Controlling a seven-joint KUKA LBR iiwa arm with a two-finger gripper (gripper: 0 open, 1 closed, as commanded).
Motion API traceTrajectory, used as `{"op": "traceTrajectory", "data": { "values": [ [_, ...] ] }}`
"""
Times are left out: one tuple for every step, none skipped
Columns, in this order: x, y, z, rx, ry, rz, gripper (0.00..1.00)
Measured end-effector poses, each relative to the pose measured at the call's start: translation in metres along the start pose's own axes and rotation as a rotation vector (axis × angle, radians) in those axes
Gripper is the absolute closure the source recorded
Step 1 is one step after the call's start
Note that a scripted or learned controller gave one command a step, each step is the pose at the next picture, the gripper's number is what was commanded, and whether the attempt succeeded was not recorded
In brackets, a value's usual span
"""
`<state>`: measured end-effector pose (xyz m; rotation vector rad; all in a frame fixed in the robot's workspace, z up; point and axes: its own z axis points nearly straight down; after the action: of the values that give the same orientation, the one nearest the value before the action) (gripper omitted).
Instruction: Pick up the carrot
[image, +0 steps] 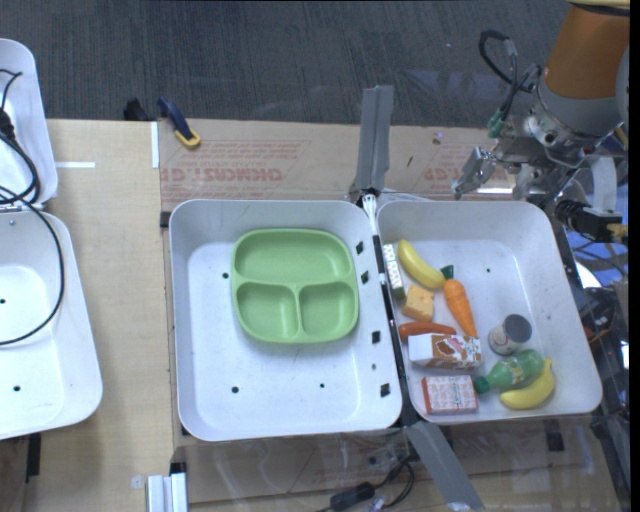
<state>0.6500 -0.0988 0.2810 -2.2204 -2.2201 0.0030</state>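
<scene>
Right white bin (530, 225), carrot (458, 304) lying lengthwise, green top toward far wall, end effector (497, 168) state unclear

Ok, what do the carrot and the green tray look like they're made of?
Carrot: likely a moulded plastic toy, given its smooth, even orange body and stubby green top. Green tray: probably matte plastic, one flat colour with rounded moulded compartments. Neither can be confirmed from this view.

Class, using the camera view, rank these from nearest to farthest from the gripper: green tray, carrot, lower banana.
1. Carrot, middle of the right bin, nearest the gripper.
2. Lower banana, right bin's near corner.
3. Green tray, left bin.
</scene>
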Motion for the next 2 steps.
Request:
{"op": "traceTrajectory", "data": {
  "values": [
    [-0.008,-0.004,0.179,-0.004,-0.001,-0.128,0.0],
    [-0.009,-0.085,0.187,-0.006,-0.004,-0.223,0.0]
  ]
}}
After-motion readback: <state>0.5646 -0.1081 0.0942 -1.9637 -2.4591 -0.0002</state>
